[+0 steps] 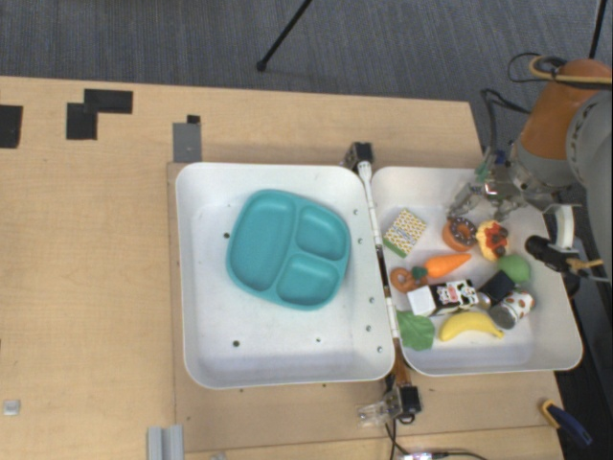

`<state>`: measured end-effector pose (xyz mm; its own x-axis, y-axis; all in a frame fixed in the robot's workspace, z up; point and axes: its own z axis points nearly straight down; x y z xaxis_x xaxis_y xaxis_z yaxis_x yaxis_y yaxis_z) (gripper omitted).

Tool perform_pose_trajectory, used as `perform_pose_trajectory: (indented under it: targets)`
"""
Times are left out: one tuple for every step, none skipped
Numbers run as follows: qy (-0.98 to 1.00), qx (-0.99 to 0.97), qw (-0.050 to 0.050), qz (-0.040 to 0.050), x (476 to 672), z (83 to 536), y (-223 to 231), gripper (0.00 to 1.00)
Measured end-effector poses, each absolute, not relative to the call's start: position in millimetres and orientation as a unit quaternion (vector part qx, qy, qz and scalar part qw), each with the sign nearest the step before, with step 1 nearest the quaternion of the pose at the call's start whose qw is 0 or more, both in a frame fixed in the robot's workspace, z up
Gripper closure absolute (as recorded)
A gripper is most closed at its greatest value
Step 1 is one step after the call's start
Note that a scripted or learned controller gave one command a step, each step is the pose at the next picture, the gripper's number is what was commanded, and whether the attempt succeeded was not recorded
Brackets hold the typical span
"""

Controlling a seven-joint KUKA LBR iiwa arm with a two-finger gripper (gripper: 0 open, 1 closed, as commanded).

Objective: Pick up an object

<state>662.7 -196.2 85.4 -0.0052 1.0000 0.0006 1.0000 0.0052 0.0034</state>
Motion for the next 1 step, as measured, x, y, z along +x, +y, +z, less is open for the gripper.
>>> perform_pose_trajectory:
  targets:
    - [0.708,0.706,0.002,0.001,613.4,85.9,-191.9,0.0]
